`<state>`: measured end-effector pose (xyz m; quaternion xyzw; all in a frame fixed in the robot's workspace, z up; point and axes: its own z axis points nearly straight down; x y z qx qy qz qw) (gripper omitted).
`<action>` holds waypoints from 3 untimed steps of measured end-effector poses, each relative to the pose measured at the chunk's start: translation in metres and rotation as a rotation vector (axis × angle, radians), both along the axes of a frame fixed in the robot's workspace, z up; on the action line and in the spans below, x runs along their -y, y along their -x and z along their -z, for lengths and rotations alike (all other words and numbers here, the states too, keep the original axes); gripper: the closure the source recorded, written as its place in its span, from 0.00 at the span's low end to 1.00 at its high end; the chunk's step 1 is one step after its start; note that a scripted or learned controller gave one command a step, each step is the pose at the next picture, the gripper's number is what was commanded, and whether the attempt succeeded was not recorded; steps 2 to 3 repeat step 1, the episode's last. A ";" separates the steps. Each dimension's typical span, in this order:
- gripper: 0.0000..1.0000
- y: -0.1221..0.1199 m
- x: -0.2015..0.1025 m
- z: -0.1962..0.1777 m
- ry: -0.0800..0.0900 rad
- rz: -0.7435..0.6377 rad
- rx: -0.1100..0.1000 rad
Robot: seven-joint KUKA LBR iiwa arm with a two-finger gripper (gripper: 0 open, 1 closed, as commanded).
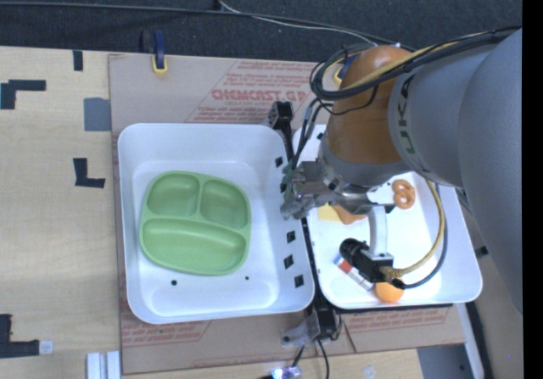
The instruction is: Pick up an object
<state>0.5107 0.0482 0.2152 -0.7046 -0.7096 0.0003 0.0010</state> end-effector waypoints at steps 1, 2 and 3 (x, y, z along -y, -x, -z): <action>1.00 0.002 -0.055 0.003 0.000 -0.001 -0.001; 1.00 0.002 -0.055 0.003 0.000 -0.001 -0.001; 1.00 0.002 -0.055 0.003 0.000 -0.001 -0.001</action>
